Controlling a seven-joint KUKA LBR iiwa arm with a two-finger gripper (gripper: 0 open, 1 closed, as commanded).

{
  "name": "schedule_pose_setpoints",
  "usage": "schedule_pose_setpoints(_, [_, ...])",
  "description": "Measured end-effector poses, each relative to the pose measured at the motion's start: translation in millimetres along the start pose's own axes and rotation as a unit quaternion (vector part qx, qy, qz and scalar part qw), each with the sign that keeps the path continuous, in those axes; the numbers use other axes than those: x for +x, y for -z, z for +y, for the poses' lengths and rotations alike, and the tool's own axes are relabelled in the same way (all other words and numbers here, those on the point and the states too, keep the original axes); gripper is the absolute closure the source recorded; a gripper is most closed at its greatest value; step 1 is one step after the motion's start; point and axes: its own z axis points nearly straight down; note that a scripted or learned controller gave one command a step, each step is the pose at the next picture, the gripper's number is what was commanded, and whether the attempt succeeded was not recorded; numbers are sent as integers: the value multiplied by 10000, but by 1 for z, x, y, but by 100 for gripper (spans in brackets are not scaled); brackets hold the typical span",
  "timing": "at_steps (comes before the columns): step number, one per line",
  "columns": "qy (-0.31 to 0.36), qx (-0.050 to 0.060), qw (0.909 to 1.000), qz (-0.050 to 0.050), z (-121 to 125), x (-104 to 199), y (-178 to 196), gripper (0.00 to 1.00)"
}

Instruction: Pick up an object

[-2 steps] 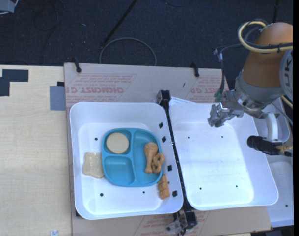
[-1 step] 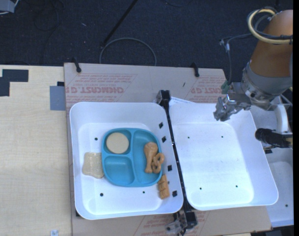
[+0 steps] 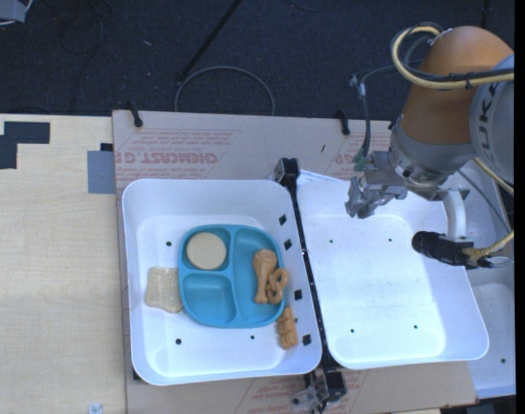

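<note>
Objects for the picking task all lie in the left shallow white plastic bin [image 3: 137, 231], and we describe them from left to right. First we see a pale beige, slice-shaped piece of toy bread [image 3: 164, 290] on the bin floor, touching the left edge of a blue plastic tray with three compartments [image 3: 212, 304]. In the upper left compartment of this tray rests a round, flat, cream-coloured disc [image 3: 206, 250]. In the right compartment we see a tan, bone-like toy piece [image 3: 265, 271] with a brown pretzel-shaped piece [image 3: 278, 283] against it. Just beside the tray's lower right corner, on the bin floor, lies a small orange-brown lumpy piece [image 3: 287, 328]. A black divider [image 3: 302, 261] separates this bin from the right shallow white plastic bin [image 3: 456, 339]. Above the far edge of the right bin hangs the grey two-finger gripper [image 3: 363, 203] of the arm, well apart from all the objects. We see nothing between its fingers, but we cannot tell how wide they stand.
</note>
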Motion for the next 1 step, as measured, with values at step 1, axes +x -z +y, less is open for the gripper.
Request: schedule_pose_setpoints(1, [0, 1, 10000, -1, 2, 40, -8, 100])
